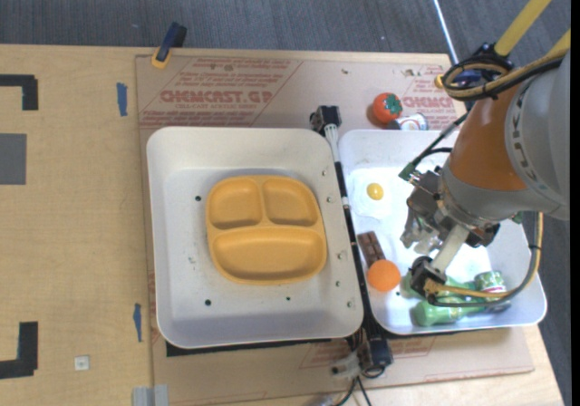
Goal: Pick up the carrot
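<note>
Arm [494, 155] bent down into right bin [526, 304], gripper [426, 275] beside carrot [384, 276], finger state unclear.

My arm [507, 150] runs off the frame at three o'clock and covers much of the right bin [385, 318]. My claw [426, 273] hides part of the green items [453, 309] at five o'clock.

Red "CHEMCAST GP" print, upside down, on the brown protective sheet [217, 96], other print too small
</note>
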Robot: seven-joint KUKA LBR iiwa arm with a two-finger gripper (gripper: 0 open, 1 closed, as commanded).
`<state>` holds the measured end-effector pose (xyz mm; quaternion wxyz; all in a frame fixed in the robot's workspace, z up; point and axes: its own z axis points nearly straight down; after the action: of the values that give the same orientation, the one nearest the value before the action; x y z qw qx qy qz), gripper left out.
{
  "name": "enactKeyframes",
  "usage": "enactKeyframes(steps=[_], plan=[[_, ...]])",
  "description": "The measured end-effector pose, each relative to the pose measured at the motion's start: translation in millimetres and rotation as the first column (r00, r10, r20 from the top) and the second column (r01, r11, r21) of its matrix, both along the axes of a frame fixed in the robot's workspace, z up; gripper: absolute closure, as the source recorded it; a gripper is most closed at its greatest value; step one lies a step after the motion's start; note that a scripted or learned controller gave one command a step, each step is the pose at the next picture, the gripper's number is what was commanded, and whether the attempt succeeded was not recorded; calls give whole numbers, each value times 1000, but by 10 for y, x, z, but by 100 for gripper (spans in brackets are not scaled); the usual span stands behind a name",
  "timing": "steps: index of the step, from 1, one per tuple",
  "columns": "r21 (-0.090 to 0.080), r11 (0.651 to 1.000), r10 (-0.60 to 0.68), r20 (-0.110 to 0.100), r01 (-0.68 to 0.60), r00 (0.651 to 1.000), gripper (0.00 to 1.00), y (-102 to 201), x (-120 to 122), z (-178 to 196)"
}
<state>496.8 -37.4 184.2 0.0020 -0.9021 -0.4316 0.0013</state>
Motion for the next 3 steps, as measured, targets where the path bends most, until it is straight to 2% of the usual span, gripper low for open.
enactKeyframes(steps=[1,2,3], plan=[[-2,971,-237,3,237,971,100,526,-173,431],[-2,971,-238,2,238,971,0,527,-174,431],[-1,996,-87,-1,87,996,0,609,-183,-1]])
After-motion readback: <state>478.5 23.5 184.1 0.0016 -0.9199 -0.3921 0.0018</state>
